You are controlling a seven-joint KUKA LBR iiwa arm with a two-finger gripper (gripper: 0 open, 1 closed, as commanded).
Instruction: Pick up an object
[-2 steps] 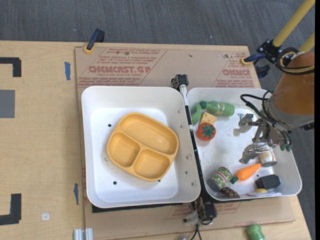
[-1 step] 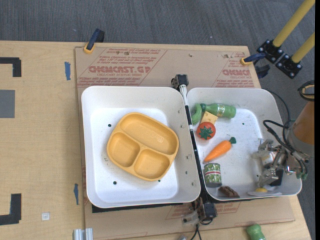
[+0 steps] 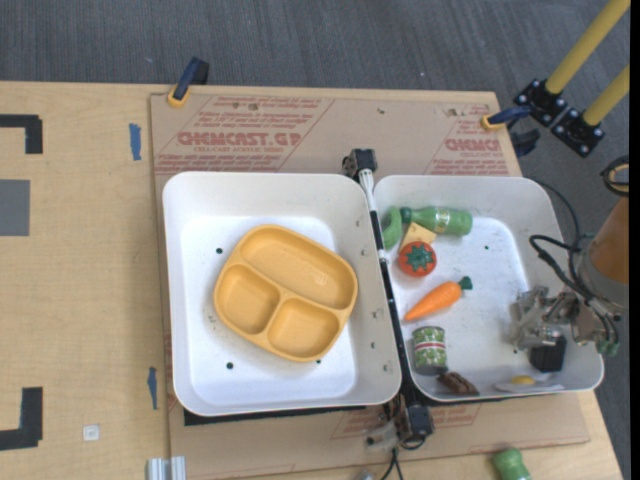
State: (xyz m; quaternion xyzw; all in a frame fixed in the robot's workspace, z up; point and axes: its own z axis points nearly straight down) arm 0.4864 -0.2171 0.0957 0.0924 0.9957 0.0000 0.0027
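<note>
Toys crowd the right bin, carrot nearest its middle, so our hand hangs low at the near right corner; we cannot tell its opening or hold.

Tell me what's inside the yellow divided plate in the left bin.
The yellow divided plate has three compartments, and each shows only bare yellow surface. It lies in the left bin. Whatever is beneath the plate is covered by it.
</note>
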